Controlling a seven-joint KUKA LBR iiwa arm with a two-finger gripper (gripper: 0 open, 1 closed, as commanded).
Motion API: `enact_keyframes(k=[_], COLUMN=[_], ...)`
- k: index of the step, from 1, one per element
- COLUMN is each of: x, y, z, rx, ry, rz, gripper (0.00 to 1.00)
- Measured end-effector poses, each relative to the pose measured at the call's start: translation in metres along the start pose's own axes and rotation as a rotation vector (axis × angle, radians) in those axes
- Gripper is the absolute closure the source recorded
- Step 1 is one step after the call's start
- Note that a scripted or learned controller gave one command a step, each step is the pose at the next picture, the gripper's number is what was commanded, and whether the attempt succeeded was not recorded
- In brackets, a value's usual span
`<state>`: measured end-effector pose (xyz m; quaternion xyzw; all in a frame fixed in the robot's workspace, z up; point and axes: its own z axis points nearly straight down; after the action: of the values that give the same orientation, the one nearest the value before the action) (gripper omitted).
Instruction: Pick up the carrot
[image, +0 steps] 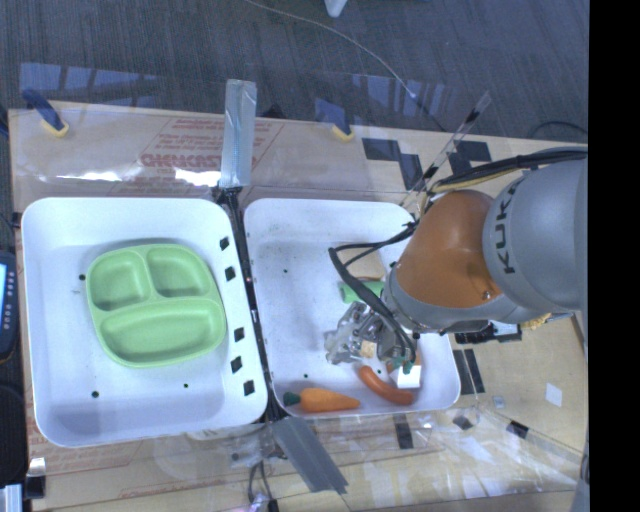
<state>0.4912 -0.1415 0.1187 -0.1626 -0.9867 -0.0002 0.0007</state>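
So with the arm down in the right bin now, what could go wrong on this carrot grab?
The carrot lies close to the right bin's near wall, so the fingers may have little room on that side. The gripper sits above and apart from it, beside a sausage-like orange item and a small white block; closing here could catch those instead.

A dark grey ribbed carpet (130, 35) covered the floor along the top of the view. Below it lay the light wooden tabletop (520, 390), partly sheeted in clear plastic (110, 150) printed with faint red lettering and held down at the far edge by yellow clamps (52, 122). A strip of grey tape (238, 130) ran over the far edge, and another strip of tape (305, 455) lay at the near edge. Black square markers (385, 150) dotted the wood. Light was even and soft.
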Motion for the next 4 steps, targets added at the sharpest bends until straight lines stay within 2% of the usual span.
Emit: enact_keyframes(k=[1, 2, 3, 4], x=[0.013, -0.048, -0.036, -0.036], y=[0.074, 0.151, 0.223, 0.27], z=[-0.116, -0.078, -0.113, -0.026], rx=[-0.003, 0.0, -0.002, 0.001], ry=[-0.011, 0.0, -0.004, 0.004], rz=[-0.022, -0.159, -0.173, -0.38], gripper=[1.0, 1.0, 1.0, 1.0])
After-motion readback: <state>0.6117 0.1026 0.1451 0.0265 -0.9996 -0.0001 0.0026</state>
